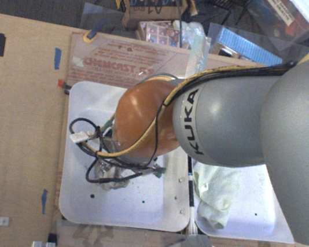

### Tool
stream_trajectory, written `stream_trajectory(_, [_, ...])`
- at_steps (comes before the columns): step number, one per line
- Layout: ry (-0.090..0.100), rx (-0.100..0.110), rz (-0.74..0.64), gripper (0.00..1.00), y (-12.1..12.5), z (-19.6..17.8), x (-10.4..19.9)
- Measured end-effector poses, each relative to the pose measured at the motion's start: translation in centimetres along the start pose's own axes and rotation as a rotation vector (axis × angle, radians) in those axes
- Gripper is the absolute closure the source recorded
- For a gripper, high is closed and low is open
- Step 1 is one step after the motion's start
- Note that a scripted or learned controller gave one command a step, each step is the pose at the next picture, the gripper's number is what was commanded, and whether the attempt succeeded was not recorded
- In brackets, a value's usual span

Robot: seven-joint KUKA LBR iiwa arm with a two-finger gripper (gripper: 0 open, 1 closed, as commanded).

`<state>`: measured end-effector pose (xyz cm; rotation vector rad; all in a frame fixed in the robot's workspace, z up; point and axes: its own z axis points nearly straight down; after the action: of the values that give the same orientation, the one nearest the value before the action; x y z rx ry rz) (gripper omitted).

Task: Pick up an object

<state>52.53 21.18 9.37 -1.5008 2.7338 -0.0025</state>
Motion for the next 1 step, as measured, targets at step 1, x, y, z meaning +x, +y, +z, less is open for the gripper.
stream_trajectory(1, [0.009,-0.012,-0.268,1.0,1.6,-8.34,1.61])
